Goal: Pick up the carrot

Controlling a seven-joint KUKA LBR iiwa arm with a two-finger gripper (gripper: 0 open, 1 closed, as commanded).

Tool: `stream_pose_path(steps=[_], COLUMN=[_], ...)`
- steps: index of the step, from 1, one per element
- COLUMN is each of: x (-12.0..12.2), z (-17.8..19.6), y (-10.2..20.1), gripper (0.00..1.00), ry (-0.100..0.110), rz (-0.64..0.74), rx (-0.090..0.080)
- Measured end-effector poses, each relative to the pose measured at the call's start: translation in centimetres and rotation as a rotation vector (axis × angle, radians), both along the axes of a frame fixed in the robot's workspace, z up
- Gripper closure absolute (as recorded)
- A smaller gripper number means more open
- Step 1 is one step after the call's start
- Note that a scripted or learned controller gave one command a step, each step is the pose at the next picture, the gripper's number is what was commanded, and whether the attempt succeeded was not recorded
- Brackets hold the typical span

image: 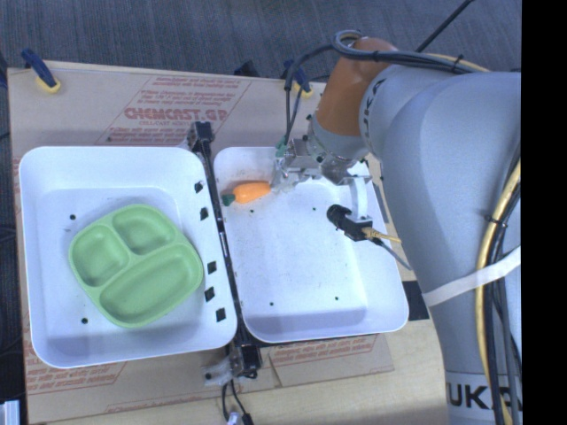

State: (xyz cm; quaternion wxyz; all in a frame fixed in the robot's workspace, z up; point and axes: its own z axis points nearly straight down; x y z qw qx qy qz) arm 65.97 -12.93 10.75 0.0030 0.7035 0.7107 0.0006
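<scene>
Arm reaching over the carrot in the right bin.
The stubby orange carrot point(250, 191) is lying at the smooth white bin's point(306, 321) far-left corner, jaws point(288, 173) hovering just beside; their opening I cannot tell.

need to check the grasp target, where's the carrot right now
The carrot lies in the right bin, near its upper-left corner beside the divider between the bins, with the gripper just to its right.
</scene>
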Motion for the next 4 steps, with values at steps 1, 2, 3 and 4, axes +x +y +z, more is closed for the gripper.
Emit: stream_pose_path(steps=[1,2,3,4], x=[0.0,0.0,0.1,-8.6], z=[0.1,-0.8,0.2,8.5], y=[-0.1,2.6,3.0,7.2], gripper=[0.00,0.00,1.00,1.00], ry=[-0.001,-0.007,-0.004,0.009], rz=[0.000,-0.007,-0.002,-0.002], rx=[-0.003,-0.008,-0.001,0.004])
